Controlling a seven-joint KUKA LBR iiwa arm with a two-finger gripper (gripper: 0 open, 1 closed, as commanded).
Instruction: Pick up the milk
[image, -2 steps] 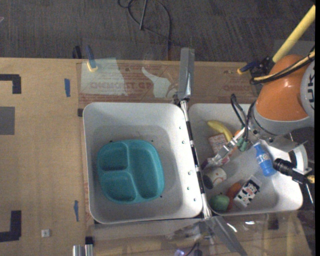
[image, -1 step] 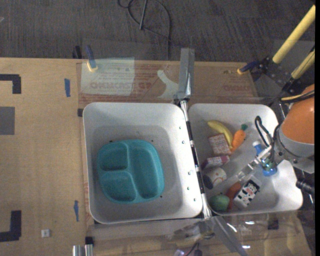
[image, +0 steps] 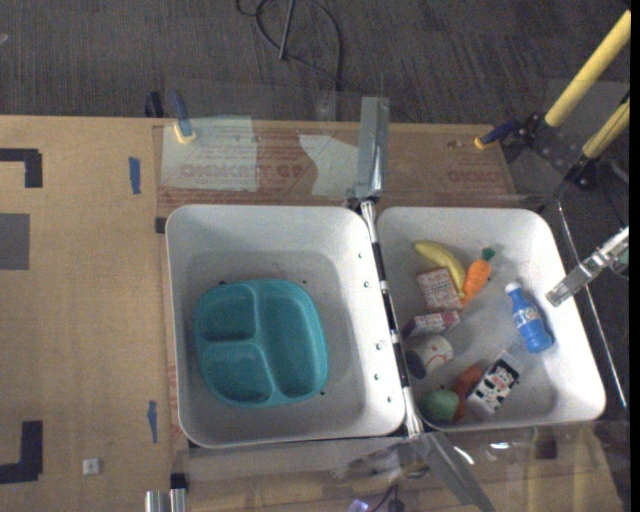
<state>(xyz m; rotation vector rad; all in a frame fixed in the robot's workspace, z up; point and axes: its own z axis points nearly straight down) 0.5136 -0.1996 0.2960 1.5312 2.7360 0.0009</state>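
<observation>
The milk (image: 495, 385), a small carton with black cow patches and no readable writing, lies near the front of the right bin (image: 575, 385), just beside a green apple (image: 440, 403). The hand (image: 580, 275) sits at that bin's right rim beyond a blue bottle (image: 527, 318); its grip cannot be told.

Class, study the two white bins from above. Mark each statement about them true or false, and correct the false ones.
1. The teal divided plate lies in the left bin. True.
2. The milk carton sits on the plate. False: it lies in the right bin, near the front.
3. The banana lies beside the carrot. True.
4. The blue bottle is in the left bin. False: it is in the right bin.
</observation>
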